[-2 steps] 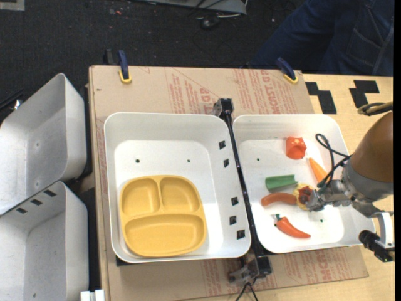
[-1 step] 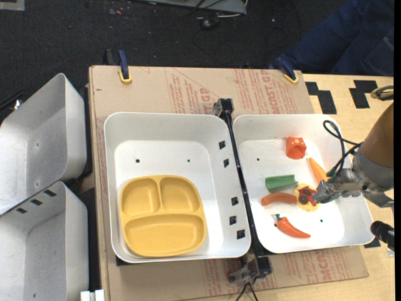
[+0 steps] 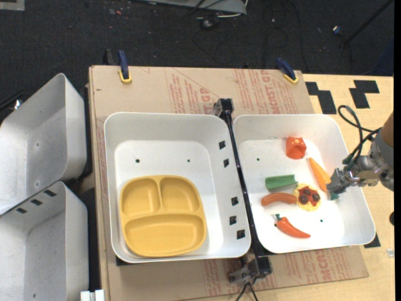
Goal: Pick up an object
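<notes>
The gripper (image 3: 336, 187) sits low over the right bin (image 3: 357, 227); whether its jaws are spread or pressed together cannot be told. An orange carrot (image 3: 318, 173) lies just beside them, a yellow piece with dark spots (image 3: 307, 197) near. Farther off: green block (image 3: 280, 182), sausage (image 3: 279, 199), chili pepper (image 3: 292, 227), red piece (image 3: 296, 147). The left bin (image 3: 119, 137) holds a yellow tray (image 3: 163, 216).

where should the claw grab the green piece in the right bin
Grip the green piece across its narrow width at mid-length, coming straight down from above. It lies flat, long axis left-right, with open floor above it; the sausage sits close below, so keep centred.
</notes>
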You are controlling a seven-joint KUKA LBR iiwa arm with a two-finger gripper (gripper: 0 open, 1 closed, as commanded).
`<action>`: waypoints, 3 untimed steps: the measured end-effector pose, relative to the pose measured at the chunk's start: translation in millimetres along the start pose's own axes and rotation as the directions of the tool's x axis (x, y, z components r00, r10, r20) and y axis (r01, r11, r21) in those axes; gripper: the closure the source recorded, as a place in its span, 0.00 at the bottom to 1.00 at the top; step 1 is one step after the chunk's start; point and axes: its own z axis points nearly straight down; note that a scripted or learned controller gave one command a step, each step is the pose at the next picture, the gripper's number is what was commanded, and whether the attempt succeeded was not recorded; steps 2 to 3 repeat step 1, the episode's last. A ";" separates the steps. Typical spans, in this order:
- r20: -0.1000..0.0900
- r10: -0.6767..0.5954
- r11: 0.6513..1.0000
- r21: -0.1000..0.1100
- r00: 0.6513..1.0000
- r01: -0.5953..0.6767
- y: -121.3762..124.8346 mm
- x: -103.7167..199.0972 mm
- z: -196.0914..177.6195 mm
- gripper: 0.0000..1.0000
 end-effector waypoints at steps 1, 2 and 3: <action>-0.003 0.003 1.000 0.008 1.000 -0.003 0.0 0.4 22.3 1.00; -0.003 0.003 1.000 0.008 1.000 -0.003 0.0 0.4 22.3 1.00; -0.003 0.003 1.000 0.008 1.000 -0.003 0.0 0.4 22.3 1.00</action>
